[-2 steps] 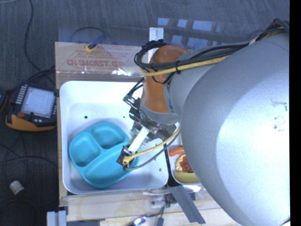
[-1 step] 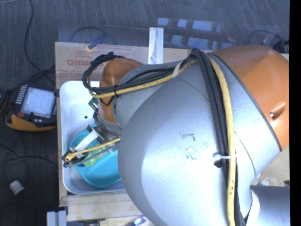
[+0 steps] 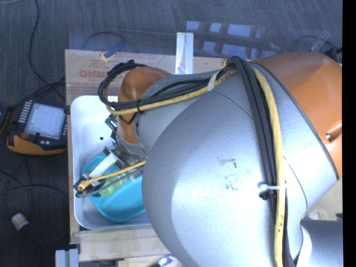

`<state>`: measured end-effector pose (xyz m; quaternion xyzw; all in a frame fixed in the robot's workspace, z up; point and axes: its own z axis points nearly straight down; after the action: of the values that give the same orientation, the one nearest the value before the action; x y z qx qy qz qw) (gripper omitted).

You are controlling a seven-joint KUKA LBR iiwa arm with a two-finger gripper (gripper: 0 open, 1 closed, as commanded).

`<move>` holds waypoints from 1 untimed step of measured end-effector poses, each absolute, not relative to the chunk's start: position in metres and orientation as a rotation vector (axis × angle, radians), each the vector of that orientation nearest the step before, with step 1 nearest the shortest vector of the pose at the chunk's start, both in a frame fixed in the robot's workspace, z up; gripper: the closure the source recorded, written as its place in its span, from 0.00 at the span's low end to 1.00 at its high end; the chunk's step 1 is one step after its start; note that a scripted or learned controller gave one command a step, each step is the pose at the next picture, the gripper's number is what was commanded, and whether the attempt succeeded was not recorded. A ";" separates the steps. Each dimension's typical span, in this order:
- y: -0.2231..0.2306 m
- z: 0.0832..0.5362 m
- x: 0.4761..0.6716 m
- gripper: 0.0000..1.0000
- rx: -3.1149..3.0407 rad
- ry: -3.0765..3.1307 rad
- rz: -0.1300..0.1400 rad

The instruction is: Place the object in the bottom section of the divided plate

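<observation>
A blue divided plate (image 3: 123, 206) lies in the front part of the left white bin (image 3: 83, 128). A patch of green (image 3: 113, 189) shows inside the plate, under a yellow cable; I cannot tell what it is. My gripper (image 3: 105, 168) hangs low over the plate's far left part, reaching in from the right. The grey arm and its orange wrist band (image 3: 136, 88) hide the plate's right side and the right bin.
The arm's bulk (image 3: 233, 166) covers the middle and right of the view. Black and yellow cables (image 3: 111, 177) loop over the bin and plate. A cardboard sheet (image 3: 92, 71) lies behind the bin. A teach pendant (image 3: 41, 128) sits on the floor at left.
</observation>
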<state>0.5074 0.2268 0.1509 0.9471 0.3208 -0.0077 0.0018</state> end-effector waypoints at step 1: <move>0.228 0.158 0.506 1.00 2.970 1.016 -0.036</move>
<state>0.5058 0.2275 0.1576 0.9461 0.3238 -0.0115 0.0013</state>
